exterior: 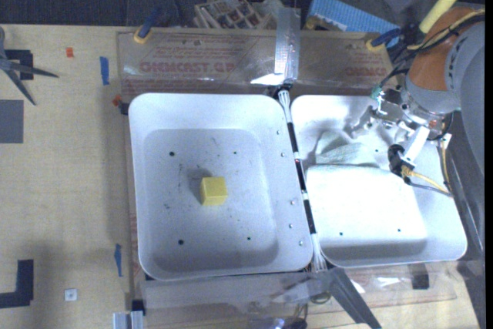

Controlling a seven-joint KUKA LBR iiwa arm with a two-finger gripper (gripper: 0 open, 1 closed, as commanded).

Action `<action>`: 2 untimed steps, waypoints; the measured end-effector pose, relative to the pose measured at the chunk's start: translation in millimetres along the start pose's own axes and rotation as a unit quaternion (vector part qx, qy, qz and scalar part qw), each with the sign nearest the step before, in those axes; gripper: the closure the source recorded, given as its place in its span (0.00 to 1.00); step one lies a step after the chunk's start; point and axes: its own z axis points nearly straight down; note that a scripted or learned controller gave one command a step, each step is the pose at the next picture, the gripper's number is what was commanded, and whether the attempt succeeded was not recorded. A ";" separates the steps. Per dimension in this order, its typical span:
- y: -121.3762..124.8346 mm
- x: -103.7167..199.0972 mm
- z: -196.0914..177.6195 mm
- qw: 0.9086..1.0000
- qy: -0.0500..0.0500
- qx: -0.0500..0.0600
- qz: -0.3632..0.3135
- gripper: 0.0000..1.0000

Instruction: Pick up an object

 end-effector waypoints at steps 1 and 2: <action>1.4 1.8 -12.4 1.000 0.000 -0.002 -0.002 1.00; 14.5 18.7 -61.9 0.990 -0.001 -0.001 0.141 1.00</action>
